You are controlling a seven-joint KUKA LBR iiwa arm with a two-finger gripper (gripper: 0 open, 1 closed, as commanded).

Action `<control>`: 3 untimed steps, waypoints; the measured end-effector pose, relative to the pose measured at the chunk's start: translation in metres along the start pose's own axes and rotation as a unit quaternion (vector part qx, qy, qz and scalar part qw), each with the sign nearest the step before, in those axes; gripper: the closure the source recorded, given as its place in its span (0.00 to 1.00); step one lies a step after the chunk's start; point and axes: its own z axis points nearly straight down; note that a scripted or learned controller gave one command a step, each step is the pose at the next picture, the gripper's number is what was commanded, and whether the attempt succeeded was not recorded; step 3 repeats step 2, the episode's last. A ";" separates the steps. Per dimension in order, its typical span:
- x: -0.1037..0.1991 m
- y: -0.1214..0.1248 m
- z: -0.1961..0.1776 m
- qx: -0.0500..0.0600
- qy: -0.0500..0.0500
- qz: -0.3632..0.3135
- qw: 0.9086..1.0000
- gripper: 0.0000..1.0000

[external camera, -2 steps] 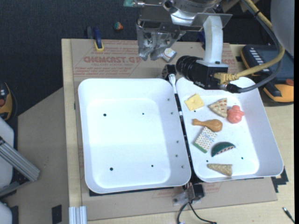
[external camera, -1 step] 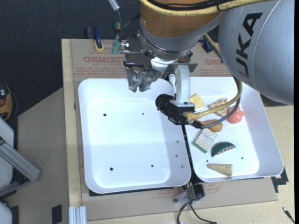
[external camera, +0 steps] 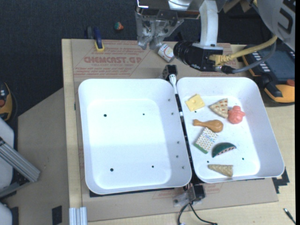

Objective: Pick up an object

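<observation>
the tool (external camera: 151,37) hangs beyond the far edge of both bins, over the counter (external camera: 117,60); its fingers look close together with nothing between them, so no object is held. every candidate lies well in front of it and to its right, in the right bin (external camera: 262,107): yellow cheese (external camera: 195,102), cracker wedge (external camera: 219,108), pink piece (external camera: 236,115), drumstick (external camera: 209,124), sandwich block (external camera: 205,140), watermelon slice (external camera: 223,149), bread wedge (external camera: 221,169). the left bin (external camera: 89,125) offers no target. crowding is the risk: fingers may nudge a neighbour or close on flat pieces and slip.
</observation>
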 end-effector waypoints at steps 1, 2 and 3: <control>0.000 -0.066 0.101 0.013 -0.005 -0.001 1.000 1.00; 0.000 -0.061 -0.005 0.001 0.000 0.000 1.000 1.00; 0.000 -0.061 -0.005 0.001 0.000 0.000 1.000 1.00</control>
